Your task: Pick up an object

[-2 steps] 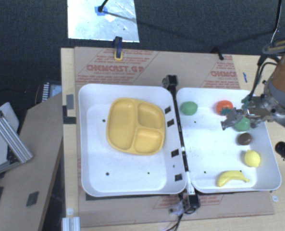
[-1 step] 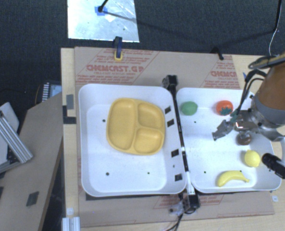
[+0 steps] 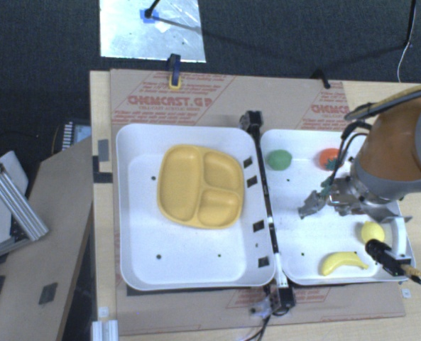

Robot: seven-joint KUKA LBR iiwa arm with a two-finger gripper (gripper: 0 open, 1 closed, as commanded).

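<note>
The banana (image 3: 343,263) lies near the front edge of the right bin (image 3: 295,190), with a yellow lemon-like fruit (image 3: 372,231) just behind it. It looks like a light, stiff, smooth plastic toy, best pinched across its narrow middle. The tool (image 3: 311,206) hangs over the bare middle of that bin, apart from every object and holding nothing; how far it is parted I cannot tell.

A matt yellow plastic divided plate (image 3: 199,186) lies in a smooth white plastic bin (image 3: 143,261); a glossy plastic banana (image 3: 342,262) lies right of it.
</note>
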